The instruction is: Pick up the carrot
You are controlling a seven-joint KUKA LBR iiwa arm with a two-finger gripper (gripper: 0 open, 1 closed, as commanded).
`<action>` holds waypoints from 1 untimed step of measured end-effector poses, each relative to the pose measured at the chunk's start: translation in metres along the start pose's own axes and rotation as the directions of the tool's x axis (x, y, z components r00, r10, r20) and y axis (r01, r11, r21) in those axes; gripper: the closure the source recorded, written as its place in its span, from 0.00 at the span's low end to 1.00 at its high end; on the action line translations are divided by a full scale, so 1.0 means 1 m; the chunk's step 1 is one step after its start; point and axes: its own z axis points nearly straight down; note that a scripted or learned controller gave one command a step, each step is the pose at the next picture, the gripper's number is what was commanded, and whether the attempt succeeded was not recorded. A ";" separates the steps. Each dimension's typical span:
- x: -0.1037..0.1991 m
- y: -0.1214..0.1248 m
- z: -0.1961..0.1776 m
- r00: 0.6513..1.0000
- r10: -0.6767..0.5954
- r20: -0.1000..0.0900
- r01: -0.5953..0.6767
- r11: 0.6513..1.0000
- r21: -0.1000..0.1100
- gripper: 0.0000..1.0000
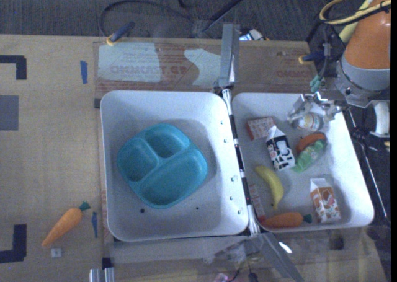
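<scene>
Since the arm comes in from the right, we note the gripper (310,115) hanging over the far corner of the right bin (344,172). At this slant we cannot tell whether it is open or shut, and we see nothing held in it.

- Carrot (284,219): lies flat on the bin floor against the near wall, well apart from the gripper and toward the camera. Its long axis runs left-right along that wall, leaf end to the right.
- Between tool and carrot: an orange piece (310,140) and a green piece (309,157) just below the gripper, a black-and-white carton (280,150) and a banana (273,185).
- An orange carton (324,200) stands just right of the leaf end.
- A 2nd carrot (62,226) lies on the bench (49,150) outside the left bin (124,113), far off. We judge the 1 in the right bin the reachable target.

Surface: smooth white bin floor, shallow walls.

Room: tight. In our judgement the wall leaves little space on the carrot's near side, so closing across its short axis risks scraping the rim. The carton crowds the right end, and the middle or left part looks freer.
</scene>
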 end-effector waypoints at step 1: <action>0.000 0.000 0.000 1.000 0.000 0.000 0.000 1.000 0.000 0.00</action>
